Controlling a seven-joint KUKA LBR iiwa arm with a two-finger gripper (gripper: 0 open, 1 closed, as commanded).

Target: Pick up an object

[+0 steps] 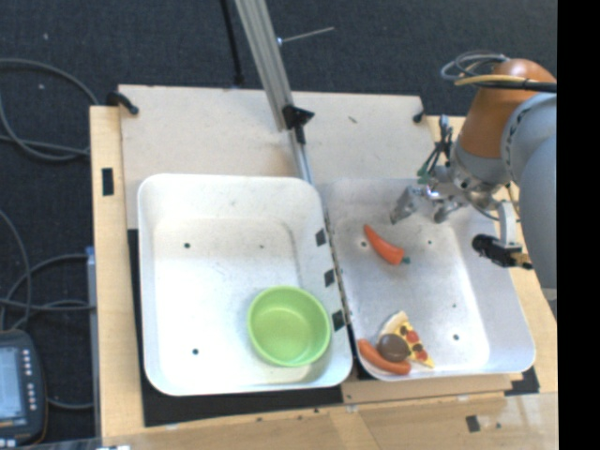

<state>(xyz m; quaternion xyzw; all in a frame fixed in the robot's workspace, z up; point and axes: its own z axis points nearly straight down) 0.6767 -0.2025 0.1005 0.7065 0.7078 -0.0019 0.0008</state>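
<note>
the carrot [384,246] lies in the right bin [487,331], mid-floor; a pizza slice [405,337] and a sausage [382,356] sit at its near edge; a green bowl [289,324] sits in the left bin [187,251]; the gripper [427,204] hangs up-right of the carrot, apart from it, fingers spread, holding nothing

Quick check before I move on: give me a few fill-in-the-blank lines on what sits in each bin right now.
1. The green bowl sits in the ____ bin.
2. The carrot lies in the ____ bin.
3. The pizza slice lies near that bin's ____ edge.
4. The gripper is above the ____ bin.

Missing words: left; right; front; right
</note>
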